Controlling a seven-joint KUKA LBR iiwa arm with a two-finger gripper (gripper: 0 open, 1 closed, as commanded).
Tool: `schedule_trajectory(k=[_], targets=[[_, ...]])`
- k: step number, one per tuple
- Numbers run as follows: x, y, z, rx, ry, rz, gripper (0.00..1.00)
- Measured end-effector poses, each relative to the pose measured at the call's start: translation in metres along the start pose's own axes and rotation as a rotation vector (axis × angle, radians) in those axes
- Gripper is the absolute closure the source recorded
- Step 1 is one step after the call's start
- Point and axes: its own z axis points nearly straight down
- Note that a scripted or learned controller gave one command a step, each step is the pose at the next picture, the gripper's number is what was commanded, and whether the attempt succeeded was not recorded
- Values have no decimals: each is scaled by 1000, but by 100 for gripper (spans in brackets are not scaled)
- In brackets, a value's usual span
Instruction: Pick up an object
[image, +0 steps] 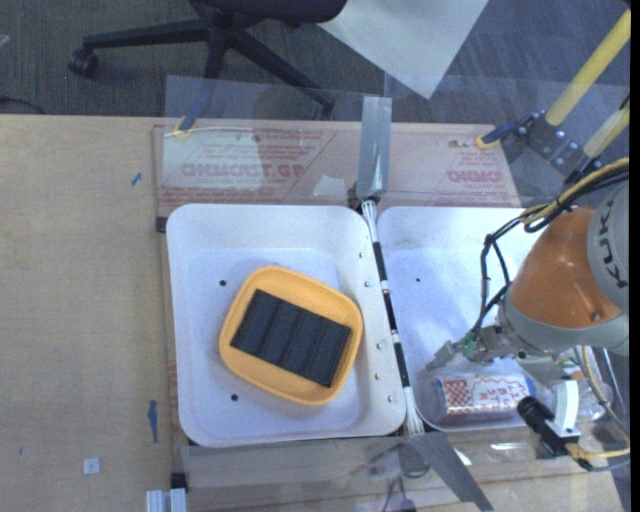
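Camera view: left bin (195, 300) holds a yellow tray (290, 334); claw (478, 348) state unclear.

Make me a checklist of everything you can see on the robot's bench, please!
Surface: tan bench bearing two white bins, the left bin and the right bin, side by side.
Job's things: a yellow dish with a dark ridged insert in the left bin; a packet with a red checked pattern in the right bin's near end.
Clutter: blue tape marks on the bench.
Grippers: gripper low over the right bin, just above the packet; jaws too hidden to judge.
Cables: black cables looping along the arm.
Surroundings: office chair base on grey carpet.
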Motion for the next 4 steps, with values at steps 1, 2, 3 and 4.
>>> schedule_trajectory(k=[1, 2, 3, 4], targets=[[-55, -14, -48, 11, 0, -15, 0], [-119, -25, -57, 10, -3, 216, 0], [-104, -20, 1, 4, 0, 210, 0], [-104, -15, -10, -7, -6, 205, 100]])
